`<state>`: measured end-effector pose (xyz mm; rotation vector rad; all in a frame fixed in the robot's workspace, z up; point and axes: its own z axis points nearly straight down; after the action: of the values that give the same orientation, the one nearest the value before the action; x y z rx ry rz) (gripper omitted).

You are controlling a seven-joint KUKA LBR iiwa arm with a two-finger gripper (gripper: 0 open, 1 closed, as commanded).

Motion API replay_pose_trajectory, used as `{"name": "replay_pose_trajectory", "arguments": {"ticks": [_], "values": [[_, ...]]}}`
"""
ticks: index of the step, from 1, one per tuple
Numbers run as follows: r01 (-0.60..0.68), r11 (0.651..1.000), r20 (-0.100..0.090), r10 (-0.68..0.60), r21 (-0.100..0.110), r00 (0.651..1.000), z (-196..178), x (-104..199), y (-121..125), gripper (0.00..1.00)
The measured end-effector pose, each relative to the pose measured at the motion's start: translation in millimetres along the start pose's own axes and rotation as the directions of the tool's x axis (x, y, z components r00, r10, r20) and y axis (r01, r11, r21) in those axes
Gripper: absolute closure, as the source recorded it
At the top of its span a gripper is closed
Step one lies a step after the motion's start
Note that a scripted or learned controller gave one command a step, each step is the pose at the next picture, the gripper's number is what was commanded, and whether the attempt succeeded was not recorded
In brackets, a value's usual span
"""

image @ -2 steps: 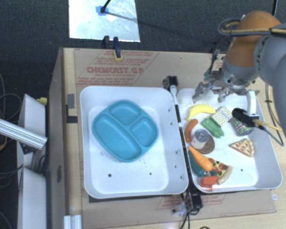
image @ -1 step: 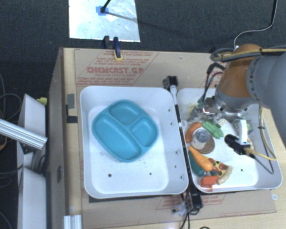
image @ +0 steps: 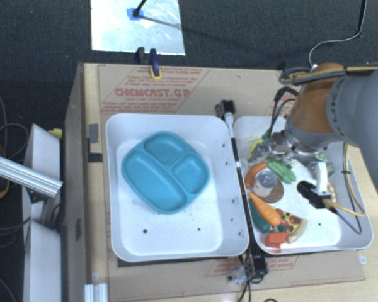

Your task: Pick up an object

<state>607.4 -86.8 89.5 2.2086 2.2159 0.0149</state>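
Pincer (image: 278, 148) state cannot be told; it sits low in the right bin (image: 349, 234), over the green piece (image: 282, 170) in the toy-food pile. Target 1 item only. Recommended: centre on that piece, clear of the neighbouring can (image: 265, 182), then descend vertically.

left bin (image: 129, 231) — blue divided plate (image: 166, 171) | bench (image: 151, 87) — perhaps cardboard-topped
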Motion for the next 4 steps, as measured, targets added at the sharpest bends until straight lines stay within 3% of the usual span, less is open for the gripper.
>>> {"name": "replay_pose_trajectory", "arguments": {"ticks": [1,2,3,4], "values": [[0.000,1.000,-0.002,0.000,0.012,1.000,-9.5,-7.5,34.6,0.00],[-0.002,1.000,-0.001,0.002,0.013,1.000,5.7,-46.7,61.4,0.00],[0.001,1.000,-0.001,-0.001,0.008,1.000,-6.1,-46.5,63.1,1.00],[0.001,1.000,0.000,-0.001,0.009,1.000,-5.9,-46.5,63.0,0.00]]}}
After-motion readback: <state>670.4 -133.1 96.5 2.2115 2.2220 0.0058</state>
